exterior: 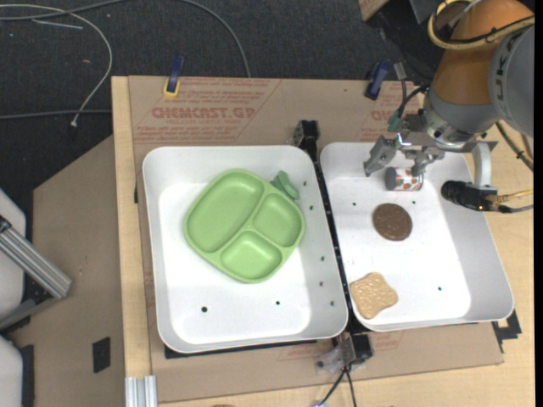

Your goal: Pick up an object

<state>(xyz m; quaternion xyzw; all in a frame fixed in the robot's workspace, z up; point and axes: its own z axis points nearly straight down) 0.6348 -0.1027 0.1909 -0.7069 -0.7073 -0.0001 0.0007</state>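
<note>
Brown cardboard sheeting [212, 100] is lying under two shallow white plastic bins. The left bin [170, 227] is holding a lime-green divided plastic plate [244, 225], with a small dark-green piece [287, 185] touching its upper right rim. The right bin [475, 261] is holding a round dark-brown cookie-like disc [393, 222] near its middle and a tan lumpy cracker-shaped piece [373, 295] by its near left corner. The grey arm with its orange band [475, 49] is reaching in over the right bin's far edge. The two-finger gripper [399, 161] is hanging with fingers spread, and a small red-and-white block [406, 179] is sitting just below it, not visibly pinched.
</note>
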